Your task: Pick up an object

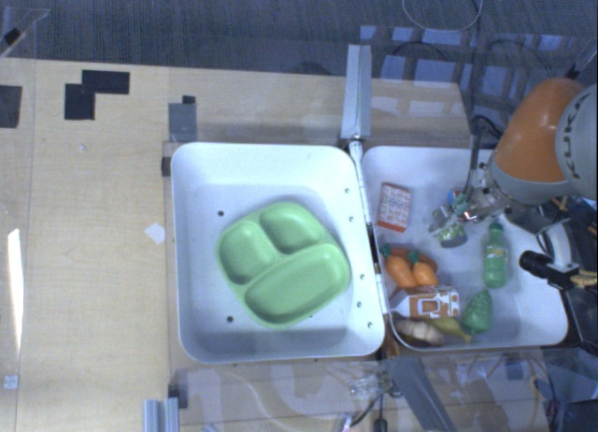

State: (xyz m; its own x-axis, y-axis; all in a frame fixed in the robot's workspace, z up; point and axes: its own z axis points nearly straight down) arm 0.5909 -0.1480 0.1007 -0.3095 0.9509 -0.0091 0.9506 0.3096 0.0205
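Note:
The right bin (420, 173) holds a small red-and-white packet (395, 207), an orange toy carrot (410, 270), a small carton (431, 305), a yellow banana (432, 330), a green bottle (495, 256) and a dark green lumpy item (478, 312). My gripper (455, 223) hangs low over the middle of this bin, between the packet and the green bottle. It sits just left of the bottle's cap. Nothing shows between its tips from this angle.
The left bin (201, 187) carries a green three-compartment plate (284, 261). A metal divider post (356, 93) stands between the bins at the back. The arm's orange band (540, 140) and dark fittings crowd the right bin's far right side.

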